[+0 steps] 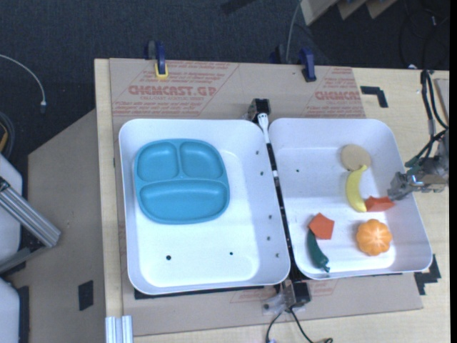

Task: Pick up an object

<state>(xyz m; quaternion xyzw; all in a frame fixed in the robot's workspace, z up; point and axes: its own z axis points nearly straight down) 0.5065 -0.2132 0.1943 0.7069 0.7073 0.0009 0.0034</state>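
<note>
Pincer [400, 186] sits low at the right bin's [335, 131] right wall, just beside a small red piece [379, 204] near the banana [355, 189]; we cannot tell its state, see nothing lifted, and judge the pick not yet made.

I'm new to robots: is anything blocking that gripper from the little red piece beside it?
Nothing visible. The gripper sits at the right bin's right rim, directly beside the red piece. The banana lies on the piece's far side and the orange lies below it.
</note>
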